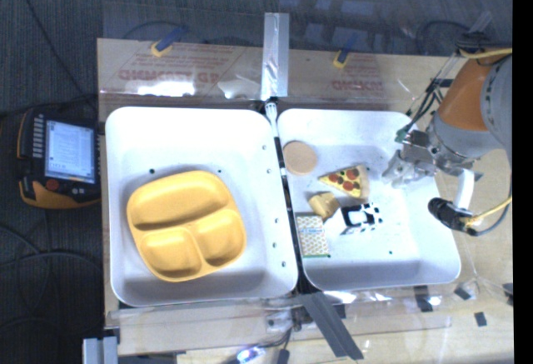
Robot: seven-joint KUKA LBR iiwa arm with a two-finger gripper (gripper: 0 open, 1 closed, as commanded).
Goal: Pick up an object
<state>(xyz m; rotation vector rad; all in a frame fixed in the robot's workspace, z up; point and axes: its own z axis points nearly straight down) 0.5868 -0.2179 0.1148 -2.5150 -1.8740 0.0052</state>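
Note:
The right bin holds several small items. A round tan disc lies near its left wall, and a pizza slice lies to the right of the disc. Below them are a yellowish lump, a black and white piece and a green and white packet. My gripper hangs over the right part of this bin, to the right of the pizza slice and apart from it. I see nothing held in it.
The left bin holds a yellow sectioned tray. A raised divider separates the two bins. A handheld pendant with a screen lies left of the bench. A cable loops at the arm's wrist.

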